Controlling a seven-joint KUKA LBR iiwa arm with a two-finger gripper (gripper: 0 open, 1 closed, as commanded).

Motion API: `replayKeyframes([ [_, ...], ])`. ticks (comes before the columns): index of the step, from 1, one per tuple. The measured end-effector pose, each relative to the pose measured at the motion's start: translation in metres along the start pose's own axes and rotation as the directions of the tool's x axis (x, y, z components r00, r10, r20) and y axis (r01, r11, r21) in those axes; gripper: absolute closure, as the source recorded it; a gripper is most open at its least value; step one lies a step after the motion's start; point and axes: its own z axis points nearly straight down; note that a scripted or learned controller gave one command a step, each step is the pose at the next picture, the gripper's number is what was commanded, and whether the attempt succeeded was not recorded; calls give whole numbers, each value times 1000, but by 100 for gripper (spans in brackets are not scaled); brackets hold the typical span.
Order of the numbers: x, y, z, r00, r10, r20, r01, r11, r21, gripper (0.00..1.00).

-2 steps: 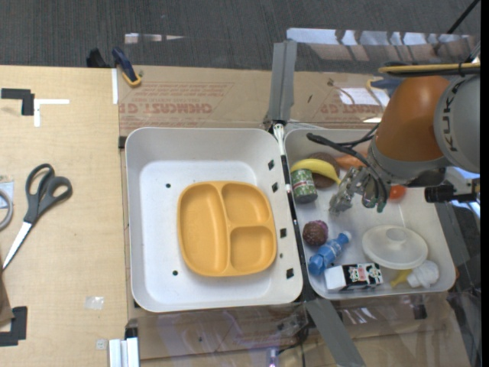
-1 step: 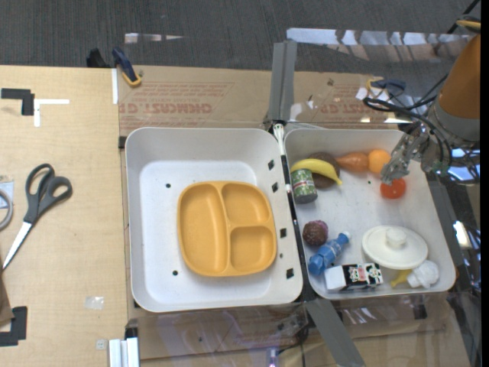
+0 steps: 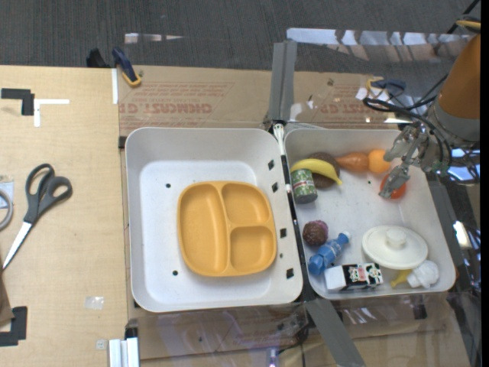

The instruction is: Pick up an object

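Tomato (image 3: 392, 190), small and red, is what you see right at the gripper (image 3: 399, 173), at the right side of the frame in the right bin (image 3: 439, 205). The fingers reach down onto it, but you cannot tell from this angle whether they are spread or closed, or whether the tomato sits between them.

Start at the bottom edge of that bin: a black-and-white box (image 3: 353, 277) lies beside a small white piece (image 3: 425, 274) in the lower right corner. Just above them you have a round white lid (image 3: 394, 246), a blue bottle (image 3: 328, 253) lying tilted, and a dark purple ball (image 3: 315, 232). Higher up, a green can (image 3: 303, 185) stands near the bin's left wall, touching a banana (image 3: 318, 170). Beyond it, a carrot (image 3: 352, 160) and an orange (image 3: 378, 161) lie side by side near the top wall, just left of the gripper.

In the left bin (image 3: 145, 205), at the middle of the frame, a yellow divided plate (image 3: 227, 228) lies flat.

At the far left of the frame, scissors (image 3: 37, 201) lie on the wooden bench (image 3: 61, 281). The arm (image 3: 462, 90) enters from the upper right.
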Motion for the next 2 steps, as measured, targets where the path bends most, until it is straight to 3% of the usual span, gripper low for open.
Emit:
replayKeyframes([
  [1,-24,4,53,1000,28,1,-28,1000,-1,0],
  [2,-19,-5,66,994,110,0,-110,994,-1,0],
])
